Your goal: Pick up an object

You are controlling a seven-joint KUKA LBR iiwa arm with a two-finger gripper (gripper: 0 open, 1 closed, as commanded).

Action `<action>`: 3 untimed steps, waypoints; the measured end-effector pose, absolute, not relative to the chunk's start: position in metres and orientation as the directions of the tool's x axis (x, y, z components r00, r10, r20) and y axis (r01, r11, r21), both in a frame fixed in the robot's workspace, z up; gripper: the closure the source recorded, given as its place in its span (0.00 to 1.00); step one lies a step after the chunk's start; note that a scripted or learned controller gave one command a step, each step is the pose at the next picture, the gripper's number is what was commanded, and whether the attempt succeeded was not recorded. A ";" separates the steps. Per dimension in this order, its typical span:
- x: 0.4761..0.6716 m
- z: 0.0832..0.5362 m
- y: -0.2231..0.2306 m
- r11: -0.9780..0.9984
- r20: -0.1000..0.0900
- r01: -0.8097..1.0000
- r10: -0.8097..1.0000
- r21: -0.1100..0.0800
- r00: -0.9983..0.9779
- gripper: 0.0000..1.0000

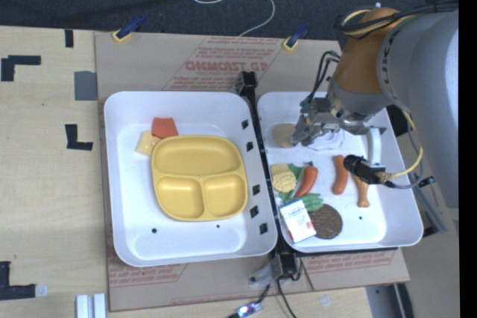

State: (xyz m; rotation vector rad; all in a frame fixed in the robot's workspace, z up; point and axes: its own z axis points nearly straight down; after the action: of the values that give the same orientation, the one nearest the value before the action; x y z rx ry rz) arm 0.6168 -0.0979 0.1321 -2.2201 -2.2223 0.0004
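The claw (311, 129) is hovering low over the upper left of the right-hand shallow white plastic bin (399, 231), just beside a flat round tan disc (283, 135); whether it is spread or pinching cannot be told. The remaining toy foods are lying lower in that bin: an orange carrot (306, 180), a brown round patty (326, 221), an orange sausage (340, 173). Risk: closing beside the thin disc, the claw is likely gripping nothing.

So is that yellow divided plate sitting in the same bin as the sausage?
No, the yellow plate lies in the left bin, while the sausage lies in the right bin.
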 end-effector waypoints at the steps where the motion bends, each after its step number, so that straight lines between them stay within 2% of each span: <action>1: 0.624 0.191 -0.100 0.002 -0.001 1.000 1.000 0.002 -0.002 1.00; 2: 0.625 0.225 -0.099 0.002 0.000 1.000 1.000 0.000 -0.002 1.00; 3: 0.607 0.232 -0.046 0.006 0.002 1.000 1.000 -0.005 -0.006 1.00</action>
State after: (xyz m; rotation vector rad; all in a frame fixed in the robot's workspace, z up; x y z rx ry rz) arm 0.6068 -0.0456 0.2324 -2.2107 -2.2250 0.0026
